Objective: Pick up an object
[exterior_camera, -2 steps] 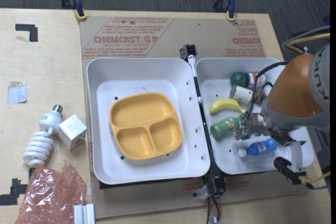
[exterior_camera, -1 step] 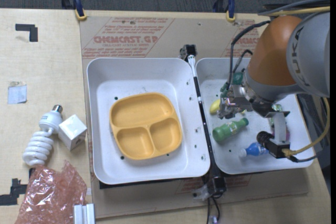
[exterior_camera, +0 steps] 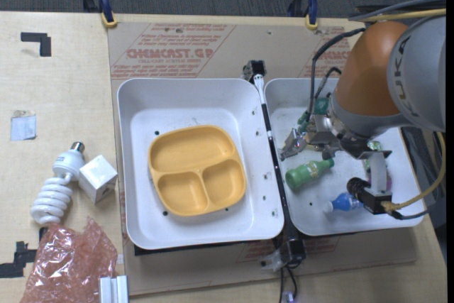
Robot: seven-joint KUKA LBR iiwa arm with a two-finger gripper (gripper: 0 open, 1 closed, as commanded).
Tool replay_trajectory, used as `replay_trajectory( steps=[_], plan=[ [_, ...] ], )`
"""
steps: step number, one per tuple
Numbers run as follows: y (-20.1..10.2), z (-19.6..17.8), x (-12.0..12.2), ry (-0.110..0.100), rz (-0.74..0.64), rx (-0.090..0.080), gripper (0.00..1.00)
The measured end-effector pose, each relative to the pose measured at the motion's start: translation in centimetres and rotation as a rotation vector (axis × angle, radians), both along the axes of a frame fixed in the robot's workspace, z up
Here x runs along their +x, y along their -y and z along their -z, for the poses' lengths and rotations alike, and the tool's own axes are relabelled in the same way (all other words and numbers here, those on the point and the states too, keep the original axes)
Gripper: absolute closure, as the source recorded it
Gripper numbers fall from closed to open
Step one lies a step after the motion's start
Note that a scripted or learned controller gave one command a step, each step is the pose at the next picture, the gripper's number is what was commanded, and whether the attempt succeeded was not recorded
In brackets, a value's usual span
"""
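My pincer hangs low over the right bin, at eleven o'clock of the green bottle I'm targeting; its grip I cannot tell.

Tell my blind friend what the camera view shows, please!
A grey-and-orange robot arm's gripper hangs over the right bin, just above a green bottle. A yellow divided tray lies in the left bin.

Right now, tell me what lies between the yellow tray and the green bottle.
In the camera view, the adjoining bin walls lie between the yellow tray and the green bottle, with bare white bin floor on either side.
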State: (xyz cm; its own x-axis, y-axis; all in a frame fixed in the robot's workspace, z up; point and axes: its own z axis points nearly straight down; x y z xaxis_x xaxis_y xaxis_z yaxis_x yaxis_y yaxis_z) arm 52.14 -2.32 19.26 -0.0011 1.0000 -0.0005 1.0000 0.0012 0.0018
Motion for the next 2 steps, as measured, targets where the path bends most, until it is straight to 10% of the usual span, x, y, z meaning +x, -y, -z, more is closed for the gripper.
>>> replay_trajectory(
  steps=[1,2],
  plan=[
    [7.2,-0.5,8.3,-0.002,0.0,-0.001,0.0],
    [7.1,10.0,5.3,-0.002,0.002,0.0,0.0]
  ],
)
